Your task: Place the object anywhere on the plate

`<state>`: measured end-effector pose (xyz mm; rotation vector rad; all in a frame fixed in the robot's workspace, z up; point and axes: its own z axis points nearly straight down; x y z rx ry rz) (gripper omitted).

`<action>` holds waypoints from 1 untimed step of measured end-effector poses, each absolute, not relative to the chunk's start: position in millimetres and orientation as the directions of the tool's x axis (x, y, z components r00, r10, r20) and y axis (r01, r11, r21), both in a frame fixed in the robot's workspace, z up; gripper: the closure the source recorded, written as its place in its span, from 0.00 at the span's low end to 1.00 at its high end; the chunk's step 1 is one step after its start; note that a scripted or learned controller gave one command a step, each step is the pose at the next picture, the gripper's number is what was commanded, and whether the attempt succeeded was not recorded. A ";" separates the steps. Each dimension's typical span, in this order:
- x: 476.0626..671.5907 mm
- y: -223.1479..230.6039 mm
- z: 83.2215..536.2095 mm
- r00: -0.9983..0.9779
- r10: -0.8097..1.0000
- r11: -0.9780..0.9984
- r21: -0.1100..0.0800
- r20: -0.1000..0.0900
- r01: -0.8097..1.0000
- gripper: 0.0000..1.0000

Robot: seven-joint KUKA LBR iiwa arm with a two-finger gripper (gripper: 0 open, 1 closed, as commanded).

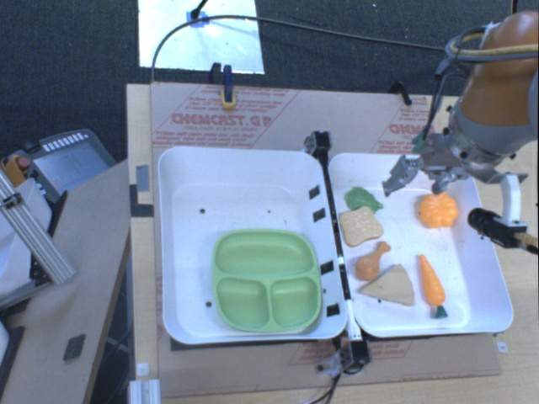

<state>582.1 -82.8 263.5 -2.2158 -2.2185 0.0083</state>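
Green divided plate [267, 280] is seen in left bin [189, 225], nothing laid on it. Toy foods are kept in right bin [493, 310]: pumpkin [438, 210], toast slice [360, 226], drumstick [371, 261], carrot [432, 283]. Gripper [421, 175] is held above bin's far end, near pumpkin; fingers appear spread, nothing pinched. Pick step judged not yet done. Descent onto one object is needed next, then carry to plate.

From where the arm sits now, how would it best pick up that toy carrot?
Probably by the middle of the carrot's orange body, coming straight down from above. It lies flat in the right bin, green tip toward the front, so fingers closing across its narrow width should fit. The wedge-shaped piece beside it leaves a gap.
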 end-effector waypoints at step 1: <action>583.9 -82.7 268.4 -0.003 1.000 0.003 0.001 0.000 1.000 0.00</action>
